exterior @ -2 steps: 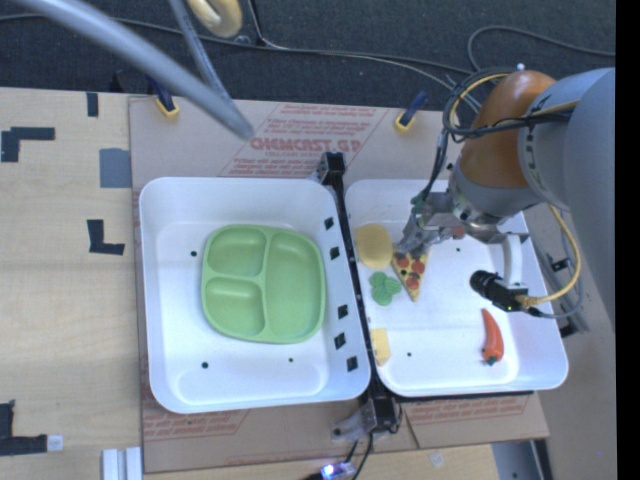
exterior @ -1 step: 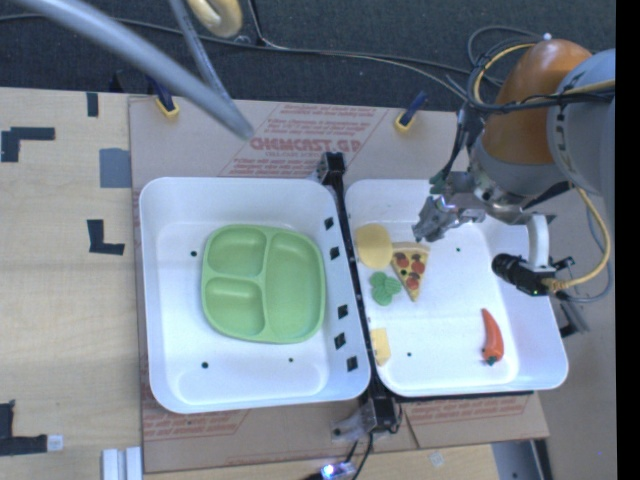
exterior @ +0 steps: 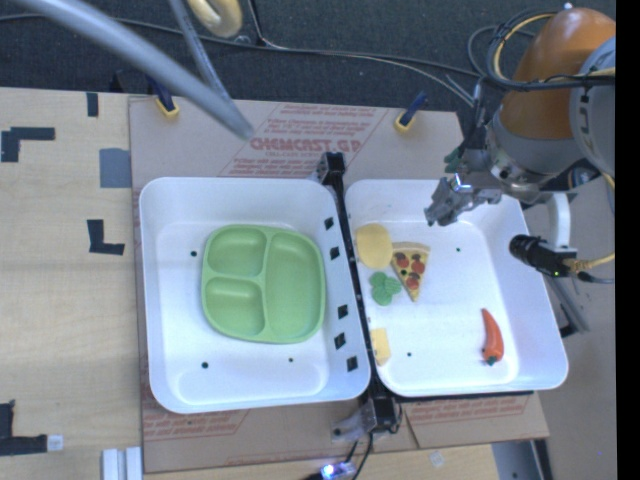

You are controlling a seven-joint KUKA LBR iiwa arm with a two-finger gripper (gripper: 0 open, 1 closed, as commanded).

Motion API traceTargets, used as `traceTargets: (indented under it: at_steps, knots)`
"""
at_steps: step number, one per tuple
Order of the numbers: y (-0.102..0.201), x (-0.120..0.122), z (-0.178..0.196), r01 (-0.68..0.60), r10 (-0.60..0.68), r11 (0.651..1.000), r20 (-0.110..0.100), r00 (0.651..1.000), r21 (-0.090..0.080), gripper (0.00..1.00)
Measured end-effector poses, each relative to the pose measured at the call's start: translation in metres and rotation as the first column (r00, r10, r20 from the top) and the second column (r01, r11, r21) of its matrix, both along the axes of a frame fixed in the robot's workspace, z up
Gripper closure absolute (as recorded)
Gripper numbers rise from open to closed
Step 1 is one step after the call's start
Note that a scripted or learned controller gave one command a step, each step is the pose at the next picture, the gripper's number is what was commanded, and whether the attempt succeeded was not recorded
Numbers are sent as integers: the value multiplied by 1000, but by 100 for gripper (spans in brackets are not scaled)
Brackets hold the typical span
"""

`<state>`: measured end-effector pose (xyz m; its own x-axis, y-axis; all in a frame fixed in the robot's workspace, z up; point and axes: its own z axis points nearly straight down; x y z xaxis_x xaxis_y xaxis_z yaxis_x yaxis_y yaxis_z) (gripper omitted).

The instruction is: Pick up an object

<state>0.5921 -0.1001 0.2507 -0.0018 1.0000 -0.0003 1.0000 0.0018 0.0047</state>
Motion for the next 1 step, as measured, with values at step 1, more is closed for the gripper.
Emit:
traceTargets:
  at_steps: [1]
  knots:
    - [49, -9, -16, -3, 3, 1000, -7, 1000, 0, 100]
